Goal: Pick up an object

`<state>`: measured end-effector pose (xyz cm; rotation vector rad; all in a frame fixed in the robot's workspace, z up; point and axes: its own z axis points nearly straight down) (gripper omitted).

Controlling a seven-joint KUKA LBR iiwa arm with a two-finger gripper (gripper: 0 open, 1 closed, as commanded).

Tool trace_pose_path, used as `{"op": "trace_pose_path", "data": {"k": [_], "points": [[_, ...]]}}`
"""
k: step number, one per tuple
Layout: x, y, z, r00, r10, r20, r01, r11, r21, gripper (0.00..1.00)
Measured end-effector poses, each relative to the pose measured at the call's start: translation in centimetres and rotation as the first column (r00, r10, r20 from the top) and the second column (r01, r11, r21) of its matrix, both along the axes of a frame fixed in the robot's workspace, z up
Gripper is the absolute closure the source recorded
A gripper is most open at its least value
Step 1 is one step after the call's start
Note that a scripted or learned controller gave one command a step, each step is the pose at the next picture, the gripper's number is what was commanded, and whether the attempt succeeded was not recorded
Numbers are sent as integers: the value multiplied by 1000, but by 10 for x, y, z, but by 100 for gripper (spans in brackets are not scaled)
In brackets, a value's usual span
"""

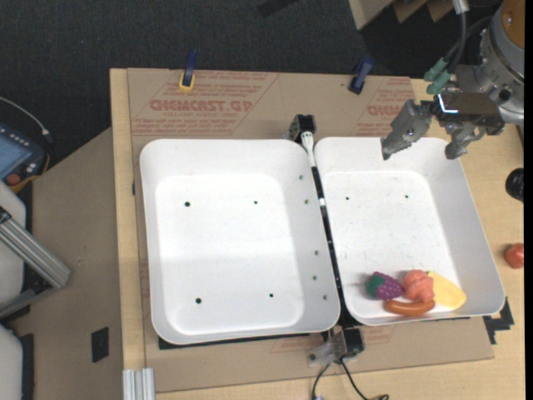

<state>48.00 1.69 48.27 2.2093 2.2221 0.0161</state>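
You are looking down on a robot lab or test cell, not a home: the table (250, 90) is a sheet of printed cardboard held at its far edge by a yellow-and-blue clamp (188, 72) and a blue clamp (361, 75), two white bins (154, 223) sit joined side by side on it, cables (350, 382) trail off the near edge, and dark carpet (125, 15) lies beyond

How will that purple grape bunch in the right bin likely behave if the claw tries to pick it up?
The grape bunch looks like a small moulded toy, so probably light and stiff. Its knobbly, rounded surface may slip between fingers. It sits against the orange toy and the sausage near the right bin's front wall, so a push would likely nudge those too.
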Motion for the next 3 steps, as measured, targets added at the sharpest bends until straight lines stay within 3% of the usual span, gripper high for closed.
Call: {"op": "trace_pose_path", "data": {"k": [1,2,3], "points": [[0,33,56,1000,-1,-3,1,1000,0,0],[11,-33,-60,1000,-14,-25,13,1000,-4,0],[-1,5,-4,1000,-2,-6,2,1000,0,0]]}}
